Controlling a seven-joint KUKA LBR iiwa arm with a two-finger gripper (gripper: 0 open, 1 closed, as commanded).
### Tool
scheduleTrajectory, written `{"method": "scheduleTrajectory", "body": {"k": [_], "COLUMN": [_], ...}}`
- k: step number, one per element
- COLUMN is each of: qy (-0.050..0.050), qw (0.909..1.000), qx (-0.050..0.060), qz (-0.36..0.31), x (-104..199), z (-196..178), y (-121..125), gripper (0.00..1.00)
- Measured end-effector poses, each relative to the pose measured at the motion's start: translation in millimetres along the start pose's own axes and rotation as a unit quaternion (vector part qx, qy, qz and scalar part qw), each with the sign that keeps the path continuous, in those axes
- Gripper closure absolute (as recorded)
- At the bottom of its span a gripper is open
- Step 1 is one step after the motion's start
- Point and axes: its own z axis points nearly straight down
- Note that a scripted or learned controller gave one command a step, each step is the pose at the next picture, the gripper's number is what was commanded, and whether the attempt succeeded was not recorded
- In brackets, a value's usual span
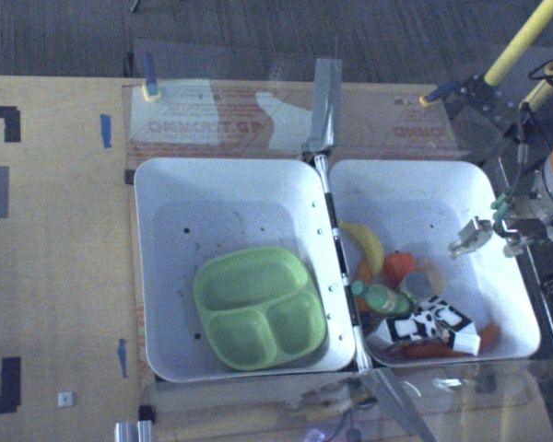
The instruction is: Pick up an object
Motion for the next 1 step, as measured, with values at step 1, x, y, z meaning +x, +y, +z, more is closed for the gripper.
{"method": "scheduleTrajectory", "body": {"k": [1], "qy": [-0.007], "qw": [0.9922], "qx": [-0.017], "qz": [-0.123], "x": [-10.7], "z": [117.0], "y": [10.8], "gripper": [0.0]}}
